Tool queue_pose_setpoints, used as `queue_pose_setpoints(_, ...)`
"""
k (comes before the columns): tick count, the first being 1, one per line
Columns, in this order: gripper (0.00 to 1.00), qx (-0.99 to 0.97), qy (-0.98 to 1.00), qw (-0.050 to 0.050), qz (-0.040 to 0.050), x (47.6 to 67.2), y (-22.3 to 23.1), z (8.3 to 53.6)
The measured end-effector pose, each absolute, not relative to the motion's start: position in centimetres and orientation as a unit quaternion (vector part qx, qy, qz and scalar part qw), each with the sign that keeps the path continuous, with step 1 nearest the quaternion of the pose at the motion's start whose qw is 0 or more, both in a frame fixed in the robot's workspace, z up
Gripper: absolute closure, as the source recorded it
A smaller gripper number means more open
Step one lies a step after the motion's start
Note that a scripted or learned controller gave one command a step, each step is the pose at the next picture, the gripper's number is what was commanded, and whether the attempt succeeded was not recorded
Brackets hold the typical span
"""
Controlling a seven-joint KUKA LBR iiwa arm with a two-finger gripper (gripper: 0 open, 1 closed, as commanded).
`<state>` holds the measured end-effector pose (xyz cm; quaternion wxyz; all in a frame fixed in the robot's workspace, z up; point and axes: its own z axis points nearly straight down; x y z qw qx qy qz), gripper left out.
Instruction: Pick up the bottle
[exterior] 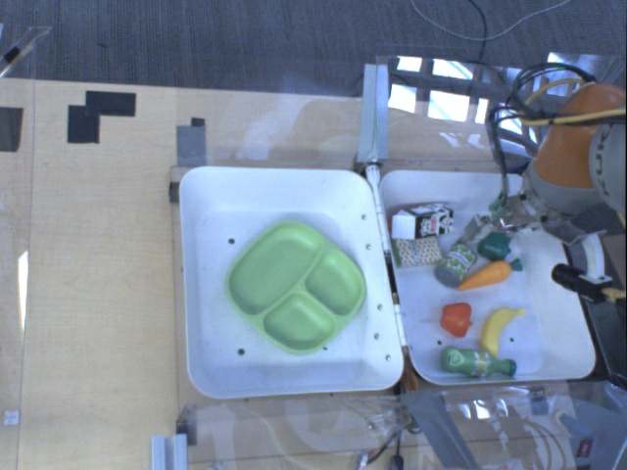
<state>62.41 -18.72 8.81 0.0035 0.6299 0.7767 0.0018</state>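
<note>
The green plastic bottle (476,362) lies on its side near the bin's front wall, long axis left-right, well toward the viewer from the two-finger gripper (495,231), whose state I cannot tell

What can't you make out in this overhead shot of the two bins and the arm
- Gripper, camera view: small and dark against the toys under it, so its finger state is unreadable.
- Green bottle: too small to read its label.
- Small box: print too small to read.
- Grey item beside the carrot: too blurred to identify.
- Arm: cut off by the right edge.
</note>
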Motion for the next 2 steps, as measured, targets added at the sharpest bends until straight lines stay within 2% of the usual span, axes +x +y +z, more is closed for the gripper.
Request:
queue_pose_setpoints(1, 1.0, 0.629, 0.778, 0.008, 0.0048, 62.78, -18.58, 10.22)
queue_pose_setpoints(2, 0.0, 0.629, 0.777, 0.008, 0.0048, 62.77, -18.58, 10.22)
